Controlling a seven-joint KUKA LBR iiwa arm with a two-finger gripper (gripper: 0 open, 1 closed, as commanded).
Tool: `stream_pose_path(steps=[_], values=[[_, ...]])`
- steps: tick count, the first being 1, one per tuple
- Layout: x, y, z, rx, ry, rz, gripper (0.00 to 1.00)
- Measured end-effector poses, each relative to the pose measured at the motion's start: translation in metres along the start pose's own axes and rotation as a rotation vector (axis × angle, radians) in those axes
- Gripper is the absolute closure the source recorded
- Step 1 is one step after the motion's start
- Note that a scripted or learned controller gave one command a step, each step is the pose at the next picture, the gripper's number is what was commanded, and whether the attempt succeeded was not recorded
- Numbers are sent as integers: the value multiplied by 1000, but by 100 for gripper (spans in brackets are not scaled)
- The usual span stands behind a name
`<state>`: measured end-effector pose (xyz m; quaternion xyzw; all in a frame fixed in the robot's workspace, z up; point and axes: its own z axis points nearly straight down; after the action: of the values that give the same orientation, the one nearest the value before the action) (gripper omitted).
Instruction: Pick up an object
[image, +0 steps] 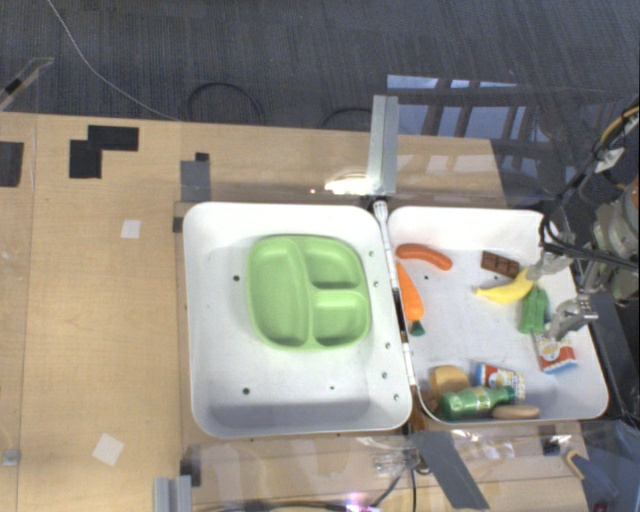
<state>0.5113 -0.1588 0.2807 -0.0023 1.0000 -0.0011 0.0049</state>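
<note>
My gripper (560, 292) hangs over the right edge of the right bin (455, 330), and its two fingers stand apart, so it is open with nothing between them. Just left of it lies a small green object (532, 310). A yellow banana (505, 290) and a brown chocolate bar (500, 264) lie a little farther left. A red and white carton (557, 355) sits just below the gripper. A red sausage (425, 257) and an orange carrot (408, 295) lie near the bin's left wall.
At the right bin's front edge sit a green bottle (470, 403), a small can (500, 378), a bread roll (450, 378) and a tan piece (515, 411). The left bin (215, 380) holds a green divided plate (305, 290). A metal divider (392, 290) separates the bins.
</note>
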Motion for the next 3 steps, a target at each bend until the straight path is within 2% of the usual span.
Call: stream_pose_path(steps=[1,2,3], values=[[-15,-23,113,-4,7,-194,0],[-20,-39,184,0,-1,-331,0],[-44,-46,191,1,-3,-577,0]])
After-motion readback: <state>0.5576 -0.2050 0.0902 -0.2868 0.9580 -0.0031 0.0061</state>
